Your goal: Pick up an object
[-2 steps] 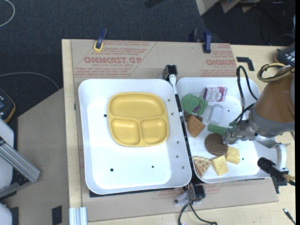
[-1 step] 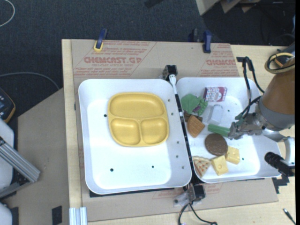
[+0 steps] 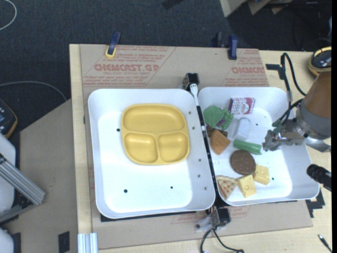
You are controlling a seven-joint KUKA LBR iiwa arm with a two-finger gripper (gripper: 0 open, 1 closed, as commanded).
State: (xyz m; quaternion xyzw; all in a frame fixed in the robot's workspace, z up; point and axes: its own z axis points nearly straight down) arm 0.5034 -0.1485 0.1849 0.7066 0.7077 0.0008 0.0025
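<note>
My gripper [image 3: 275,139] hangs low over the right bin [image 3: 295,188], near its right wall, just right of a green cylinder [image 3: 247,146]. I see nothing held in it. Left of it lie an orange wedge [image 3: 218,141], a green leafy piece [image 3: 217,115], a clear plastic item [image 3: 242,126] and a red-and-white carton [image 3: 242,105]. Toward the front sit a brown round cookie [image 3: 243,162], two yellow cheese cubes [image 3: 261,174] [image 3: 246,185] and a toast-like slice [image 3: 226,184].
The left bin [image 3: 105,194] holds a yellow divided plate [image 3: 155,132]. A black divider clip [image 3: 190,80] sits at the back between the bins. Blue and yellow clamps [image 3: 112,45] [image 3: 231,45] hold the cardboard base at the far edge.
</note>
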